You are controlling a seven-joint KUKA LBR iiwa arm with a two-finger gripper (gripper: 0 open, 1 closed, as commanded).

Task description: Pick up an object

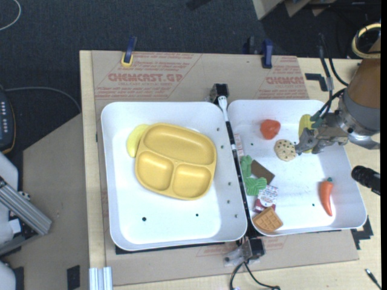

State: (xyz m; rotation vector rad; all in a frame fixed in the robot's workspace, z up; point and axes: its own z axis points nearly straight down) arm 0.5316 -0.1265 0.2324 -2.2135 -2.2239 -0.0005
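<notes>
The end effector hangs low in the right bin, at centre right of the frame, just beside the cookie; I cannot tell how wide it stands. It could nudge the cookie away or snag the yellow piece behind it. The tomato sits nearby at upper left, the carrot well apart.

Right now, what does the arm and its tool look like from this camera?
The arm enters from the right: a grey rounded body with an orange-brown band above the wrist. Thin dark cables run along its upper side. The tool is a small grey-and-black metal assembly with short dark fingers. No markings are legible.
</notes>
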